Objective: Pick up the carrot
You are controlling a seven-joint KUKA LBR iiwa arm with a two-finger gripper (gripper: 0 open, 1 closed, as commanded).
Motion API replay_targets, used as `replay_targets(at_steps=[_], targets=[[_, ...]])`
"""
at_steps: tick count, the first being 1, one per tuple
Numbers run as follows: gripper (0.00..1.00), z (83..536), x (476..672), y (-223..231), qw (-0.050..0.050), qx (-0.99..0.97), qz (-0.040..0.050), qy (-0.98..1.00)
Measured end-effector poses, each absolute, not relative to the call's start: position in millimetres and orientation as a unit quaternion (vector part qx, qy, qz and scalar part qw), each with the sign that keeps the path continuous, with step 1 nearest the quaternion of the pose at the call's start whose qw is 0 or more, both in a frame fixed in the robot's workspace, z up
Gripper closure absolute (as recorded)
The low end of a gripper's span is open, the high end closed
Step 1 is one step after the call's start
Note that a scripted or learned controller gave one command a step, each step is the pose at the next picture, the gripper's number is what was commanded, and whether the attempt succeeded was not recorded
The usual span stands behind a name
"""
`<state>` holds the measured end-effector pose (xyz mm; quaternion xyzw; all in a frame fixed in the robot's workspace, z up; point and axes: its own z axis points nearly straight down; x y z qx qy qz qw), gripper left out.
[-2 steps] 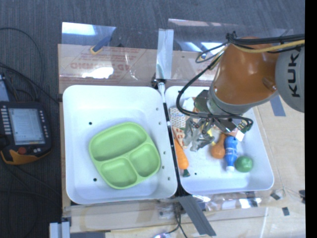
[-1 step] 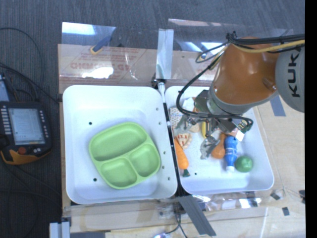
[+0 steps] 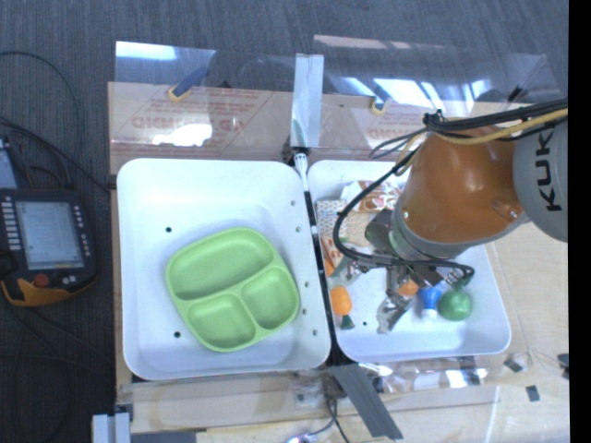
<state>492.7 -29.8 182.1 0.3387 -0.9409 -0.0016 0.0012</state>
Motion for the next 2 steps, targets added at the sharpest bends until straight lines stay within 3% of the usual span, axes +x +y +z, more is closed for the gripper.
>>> replay_targets(at_steps=[1, 2], targets=[[0.0, 142, 497.4, -97, 0.001, 0.381, -0.0012, -0.925], [0.0, 91, 506.4, -129, -0.004, 0.4, 0.0004, -0.916]])
